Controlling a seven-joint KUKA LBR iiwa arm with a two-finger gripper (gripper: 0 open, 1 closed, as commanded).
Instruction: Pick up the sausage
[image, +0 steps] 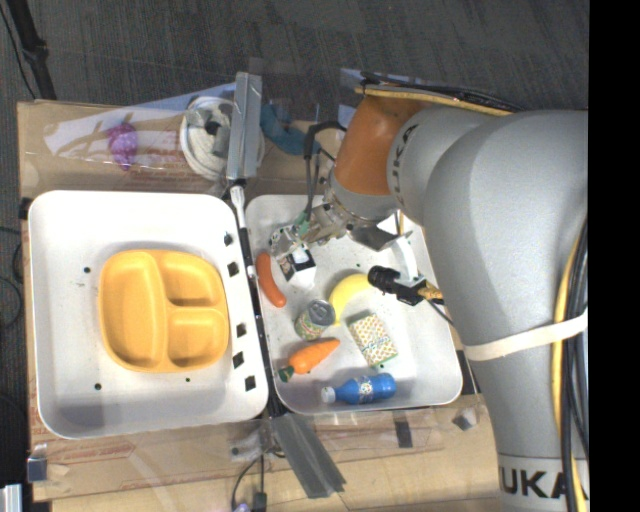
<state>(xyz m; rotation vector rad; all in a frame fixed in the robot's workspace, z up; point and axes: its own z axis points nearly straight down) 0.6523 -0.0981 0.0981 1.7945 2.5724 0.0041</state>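
Observation:
The sausage (270, 281) is a short red-orange piece lying near the left wall of the right bin (440, 370), running roughly lengthwise from far to near. My gripper (290, 250) hangs just to the right of the sausage's far end, reaching in under the grey arm with the orange band. The sausage lies on the bin floor, apart from the gripper.
Around the sausage in the right bin lie a small can (315, 319), a yellow lemon (348, 293), a patterned box (372, 338), a carrot (312, 356) and a blue bottle (362, 388). The left bin (60, 390) holds a yellow divided plate (165, 307).

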